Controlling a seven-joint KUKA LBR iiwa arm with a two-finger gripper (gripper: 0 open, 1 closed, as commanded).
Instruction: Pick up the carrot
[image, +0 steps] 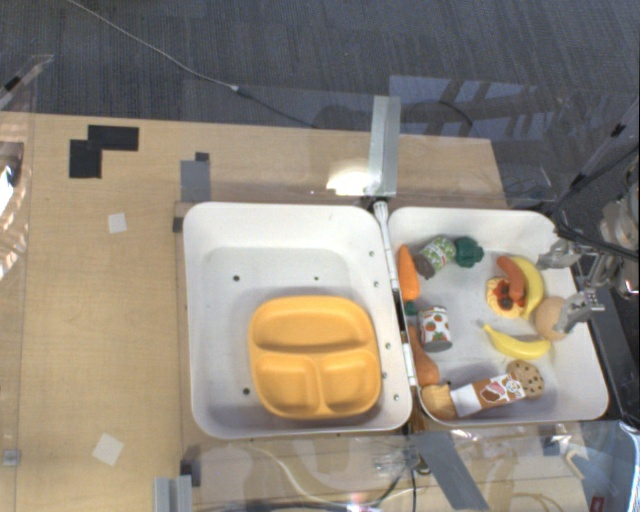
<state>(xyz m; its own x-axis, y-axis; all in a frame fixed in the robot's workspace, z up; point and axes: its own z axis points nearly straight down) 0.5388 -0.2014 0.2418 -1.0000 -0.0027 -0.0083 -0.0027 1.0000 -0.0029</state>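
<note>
Table (90, 330) of pale wood spreads across the left, carrying a black L-shaped mark (100, 148) near its far corner and two small pale squares. Next comes the left bin (215, 250), where a yellow divided plate (315, 357) lies toward the near side, its two small wells facing the near rim. Along the divider between the bins, just inside the right bin (590, 395), the carrot (408, 274) lies lengthwise against the left wall, orange and untouched. Beside it a small can (436, 255) lies tilted, with a broccoli piece (466, 252) touching it. Nearer, a second can (435, 328) stands close to a brown sausage-like piece (424, 364) lying by the wall. At the near rim sit a bread roll (437, 401), a wrapped bar (489, 393) and a cookie (525, 378). A banana (518, 343) lies mid-bin, with a fruit cluster (516, 287) beyond it and a pale egg-like ball (549, 318) just right. The jaws (578, 285) hang over the right edge, well apart from the carrot, spread apart and gripping nothing.
</note>
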